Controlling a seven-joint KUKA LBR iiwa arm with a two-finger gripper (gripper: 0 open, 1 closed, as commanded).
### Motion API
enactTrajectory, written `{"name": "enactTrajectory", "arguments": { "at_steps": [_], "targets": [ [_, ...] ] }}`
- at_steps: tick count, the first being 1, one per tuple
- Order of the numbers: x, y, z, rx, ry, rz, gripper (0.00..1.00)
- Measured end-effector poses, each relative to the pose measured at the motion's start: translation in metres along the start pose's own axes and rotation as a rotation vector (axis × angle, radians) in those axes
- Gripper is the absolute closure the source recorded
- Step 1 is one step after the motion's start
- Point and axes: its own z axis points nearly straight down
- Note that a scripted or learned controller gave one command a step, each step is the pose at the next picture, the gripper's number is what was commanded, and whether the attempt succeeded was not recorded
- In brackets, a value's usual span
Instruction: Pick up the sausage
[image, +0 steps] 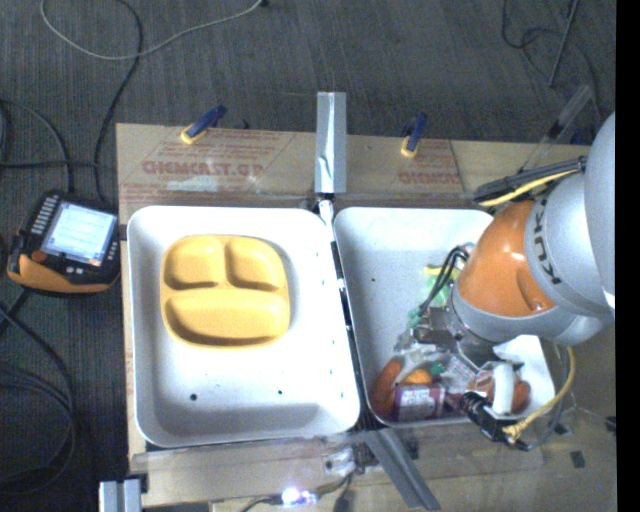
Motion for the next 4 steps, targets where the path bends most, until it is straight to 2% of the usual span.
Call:
{"name": "enactTrajectory", "arguments": {
  "at_steps": [1,2,3,4],
  "targets": [
    [0.000,0.000,0.000,0.000,0.000,0.000,0.00],
    [-0.002,-0.002,0.009,0.005,0.001,-0.014,0.00],
    [-0.002,0.000,-0.001,0.000,-0.001,-0.014,1.00],
    [0.048,0.022,-0.171,0.018,-0.004,0.126,1.00]
  ]
}}
